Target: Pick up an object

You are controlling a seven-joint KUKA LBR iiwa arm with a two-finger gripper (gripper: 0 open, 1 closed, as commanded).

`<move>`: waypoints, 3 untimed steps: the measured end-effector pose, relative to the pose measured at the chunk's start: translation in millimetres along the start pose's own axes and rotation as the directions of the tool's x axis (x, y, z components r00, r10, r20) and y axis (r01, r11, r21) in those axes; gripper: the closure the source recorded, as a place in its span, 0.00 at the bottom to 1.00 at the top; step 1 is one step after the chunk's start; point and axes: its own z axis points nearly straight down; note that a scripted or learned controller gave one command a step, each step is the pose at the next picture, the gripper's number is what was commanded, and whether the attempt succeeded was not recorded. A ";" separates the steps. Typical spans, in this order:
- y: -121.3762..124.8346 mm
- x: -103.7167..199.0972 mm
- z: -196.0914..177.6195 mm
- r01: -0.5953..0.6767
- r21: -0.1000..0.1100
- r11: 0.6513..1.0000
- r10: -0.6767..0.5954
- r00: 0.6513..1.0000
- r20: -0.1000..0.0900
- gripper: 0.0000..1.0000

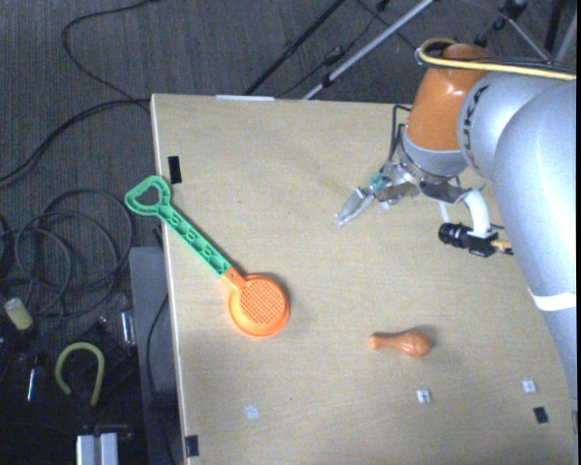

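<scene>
Pincer (pixel 353 211) (slightly spread, pinching nothing) hovers well apart from orange sieve (pixel 259 304).

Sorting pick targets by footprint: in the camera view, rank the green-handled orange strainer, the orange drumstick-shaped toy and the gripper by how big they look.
1. Green-handled orange strainer, clearly the longest.
2 and 3. Gripper and orange drumstick-shaped toy look about alike; the gripper sits above the board, nearer the camera, so I won't rank them.
</scene>
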 end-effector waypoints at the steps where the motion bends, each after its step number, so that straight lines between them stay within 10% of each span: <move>1: 0.0 0.0 0.0 0.000 0.000 1.000 0.000 1.000 0.000 0.00; 3: 3.1 10.8 19.0 0.067 0.001 0.998 -0.067 0.998 -0.005 0.00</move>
